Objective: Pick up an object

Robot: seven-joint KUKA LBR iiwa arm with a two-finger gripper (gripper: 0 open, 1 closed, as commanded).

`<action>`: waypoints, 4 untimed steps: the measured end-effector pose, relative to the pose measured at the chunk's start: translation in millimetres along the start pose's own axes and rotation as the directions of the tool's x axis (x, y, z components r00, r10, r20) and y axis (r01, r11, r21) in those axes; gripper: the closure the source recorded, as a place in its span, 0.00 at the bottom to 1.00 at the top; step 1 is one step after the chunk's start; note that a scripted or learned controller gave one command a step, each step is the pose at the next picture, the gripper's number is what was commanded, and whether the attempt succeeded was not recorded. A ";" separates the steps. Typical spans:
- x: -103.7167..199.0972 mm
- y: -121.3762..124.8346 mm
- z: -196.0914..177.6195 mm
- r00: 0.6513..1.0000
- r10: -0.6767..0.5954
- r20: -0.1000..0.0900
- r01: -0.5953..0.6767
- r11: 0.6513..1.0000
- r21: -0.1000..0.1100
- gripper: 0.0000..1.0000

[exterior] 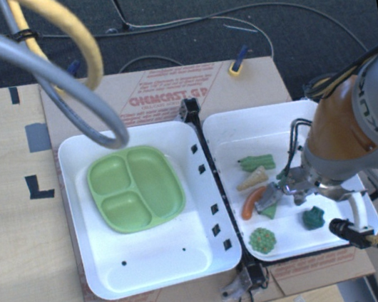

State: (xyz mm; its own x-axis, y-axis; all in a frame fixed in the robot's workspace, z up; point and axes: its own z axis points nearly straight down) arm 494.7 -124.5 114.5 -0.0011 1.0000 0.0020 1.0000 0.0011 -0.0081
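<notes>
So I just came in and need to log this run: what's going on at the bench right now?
The arm's gripper is down in the right bin, among small toy foods: a green piece, a tan piece, an orange piece, a round green piece and a dark green piece. It sits at a green item beside the orange one; a grasp isn't clear. The left bin holds a green divided plate.

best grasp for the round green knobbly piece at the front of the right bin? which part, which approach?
Judging from the view, take the round green knobbly piece across its middle, coming straight down from above. It looks compact and roughly round, so no axis stands out, and it lies apart from the orange carrot-shaped piece with bare floor around it. Set the fingers left and right: the right bin's front wall is close.
</notes>
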 end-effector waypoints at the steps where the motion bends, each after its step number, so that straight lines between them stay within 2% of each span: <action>1: 0.2 0.0 31.1 1.000 0.000 0.003 0.000 1.000 -0.006 0.00; 2: -0.3 0.6 19.0 1.000 0.001 0.004 -0.001 1.000 -0.009 1.00; 4: 6.6 11.1 -91.8 1.000 0.000 0.003 0.000 1.000 -0.013 1.00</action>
State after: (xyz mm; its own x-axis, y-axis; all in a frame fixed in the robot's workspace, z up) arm 506.6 -118.1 206.2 -0.0014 1.0000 -0.0014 1.0000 0.0014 0.0051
